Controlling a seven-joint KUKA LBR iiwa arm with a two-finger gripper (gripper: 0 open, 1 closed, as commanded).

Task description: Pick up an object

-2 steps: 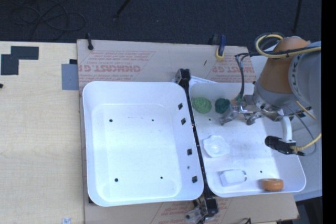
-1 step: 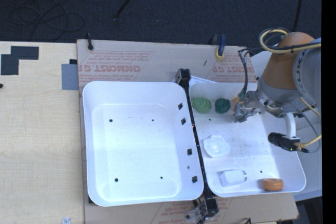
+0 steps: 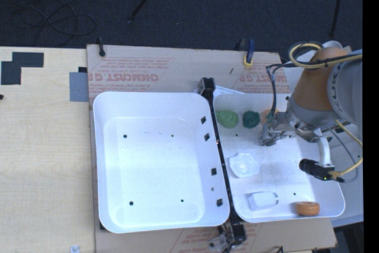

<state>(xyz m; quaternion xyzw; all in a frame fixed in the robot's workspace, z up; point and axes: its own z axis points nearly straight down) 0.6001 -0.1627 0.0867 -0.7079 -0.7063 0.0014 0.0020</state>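
Two white bins sit side by side on your worktop (image 3: 41, 145), on a cardboard sheet (image 3: 154, 68) with red printing. Your left bin (image 3: 103, 121) has bare white floor with a few small dark holes. Your right bin (image 3: 331, 201) holds all the objects: a light green lumpy piece (image 3: 227, 118) near the far left corner, a darker teal green piece (image 3: 250, 119) just beside it, a white crumpled-looking item (image 3: 243, 164) near the middle, a white boxy item (image 3: 262, 200) toward the near edge, and an orange round piece (image 3: 307, 208) in the near right corner. The arm (image 3: 331, 89) comes in from the right, orange band above the wrist, cables looped around it. Your gripper (image 3: 271, 134) is down inside the right bin, on the far side, just right of the teal piece and apart from the white crumpled item. It's small and metallic at this angle, too cluttered to read, so you cannot tell how far apart it stands or whether anything is in it. No object is visibly lifted; every piece looks to be lying on the bin floor. A black divider strip (image 3: 214, 145) runs between the two bins. A blue and yellow clamp (image 3: 249, 53) sits on the cardboard's far edge.
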